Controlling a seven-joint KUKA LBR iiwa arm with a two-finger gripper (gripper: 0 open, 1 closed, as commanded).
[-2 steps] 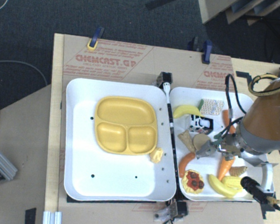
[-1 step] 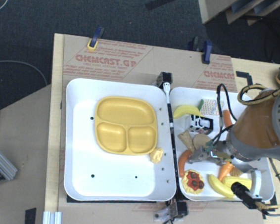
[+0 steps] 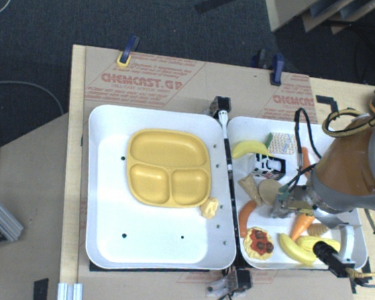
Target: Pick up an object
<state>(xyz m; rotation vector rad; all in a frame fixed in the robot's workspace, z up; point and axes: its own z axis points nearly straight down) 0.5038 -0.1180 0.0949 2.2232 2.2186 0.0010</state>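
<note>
I see my arm [image 3: 349, 166] reaching down into the right bin [image 3: 358, 250], which is full of toy food.

The end effector [image 3: 287, 206] sits low in the middle of that bin, and I cannot tell if it is apart or together. Right by it lies an orange carrot [image 3: 301, 224], and next to that a yellow banana [image 3: 297, 247] and a little pizza [image 3: 259, 243]. Another banana [image 3: 249, 148] lies near the top of the bin, well apart from the end effector. In the left bin [image 3: 105, 204] a yellow tray with three parts [image 3: 169, 167] lies flat, with a small yellow piece [image 3: 209, 209] touching its corner. Both bins rest on the table [image 3: 89, 76].
</note>
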